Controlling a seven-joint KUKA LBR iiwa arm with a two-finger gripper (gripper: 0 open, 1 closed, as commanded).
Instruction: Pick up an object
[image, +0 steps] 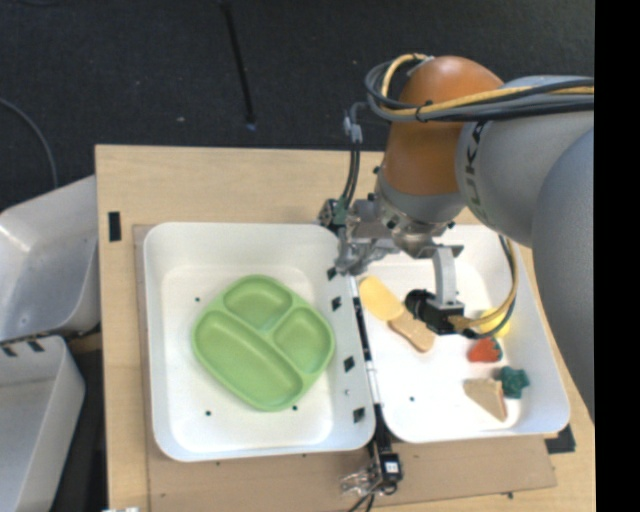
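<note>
yellow and rounded, the nearest piece lay in the right bin close to its 9 o'clock wall, just beside the tool and toward 5 o'clock from it. a tan block touched its lower end, and the pair ran along a 10-to-4 o'clock line. the tool hung over the right bin's 11 o'clock corner; whether it was wide or narrow could not be told. the grey arm reached in from 3 o'clock, its orange band bent steeply down. a short shift toward 5 o'clock looked necessary.
</note>
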